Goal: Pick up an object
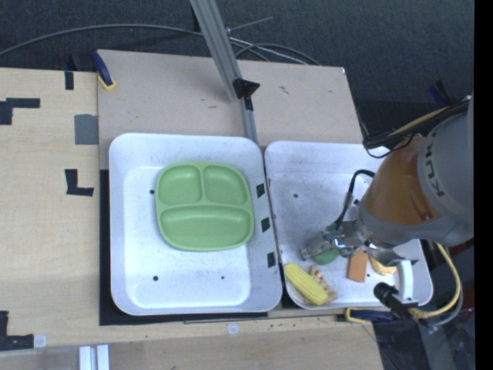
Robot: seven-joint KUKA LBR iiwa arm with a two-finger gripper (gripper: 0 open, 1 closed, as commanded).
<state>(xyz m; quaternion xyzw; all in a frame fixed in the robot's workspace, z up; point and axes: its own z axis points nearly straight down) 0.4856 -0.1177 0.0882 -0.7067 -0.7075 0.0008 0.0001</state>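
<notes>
The right bin (308, 168) holds a yellow corn cob (306, 282) near its front edge, with a small pink-and-yellow piece (321, 277) against it. An orange block (357, 267) and a yellowish item (381, 266) lie further right, and a small green object (326, 256) sits just under the gripper. My gripper (321, 246) hangs low over the front of the right bin, right above the green object and behind the corn. The grey arm with its orange band (397, 191) covers the bin's right side.
A green divided plate (205, 206) lies in the left bin (131, 230). A metal pole (219, 41) slants over the bench from the back, ending near the wall between the bins. Cables run across the dark floor behind, and one loops at the front right.
</notes>
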